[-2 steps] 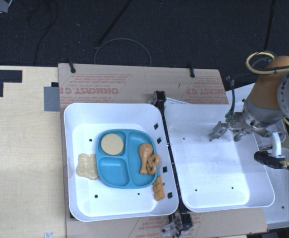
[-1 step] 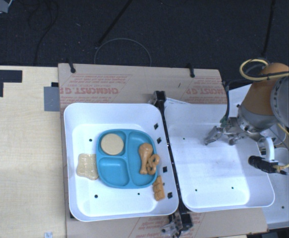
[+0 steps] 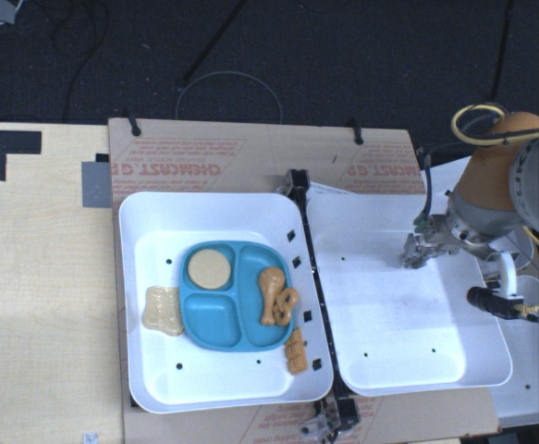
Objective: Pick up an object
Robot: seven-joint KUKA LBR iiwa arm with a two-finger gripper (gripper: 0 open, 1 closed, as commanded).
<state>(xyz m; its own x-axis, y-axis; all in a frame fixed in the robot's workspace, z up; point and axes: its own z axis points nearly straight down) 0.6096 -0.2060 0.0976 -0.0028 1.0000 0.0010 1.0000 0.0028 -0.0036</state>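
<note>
1. Nearest the bottom edge, left bin: small brown food piece on the white floor, just beside the blue plate.
2. Blue divided plate: round tan disc, pretzel-like piece; pale bread slice touching its left rim.
3. Right bin: gripper low at the far right side; finger state cannot be told.

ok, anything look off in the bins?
Two food pieces lie off the blue three-compartment plastic tray in the left white bin: a pale flat piece against its left edge and a small brown chunk by its lower right corner. Nothing looks spilled or damaged.
</note>
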